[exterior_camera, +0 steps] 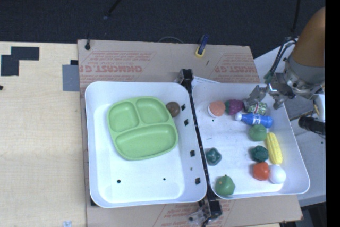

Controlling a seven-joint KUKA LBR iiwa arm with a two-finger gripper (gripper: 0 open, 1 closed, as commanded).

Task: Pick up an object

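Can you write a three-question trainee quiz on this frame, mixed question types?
1. True or false: the green plate lies in the left bin.
2. Multiple choice: what lies right beside the corn at the right bin's near right corner? A) a white egg B) a blue cup C) a spoon
3. Fill in: the gripper hangs over the far edge of the ____ bin, close to the blue bottle.

Key: 1 true; 2 A; 3 right
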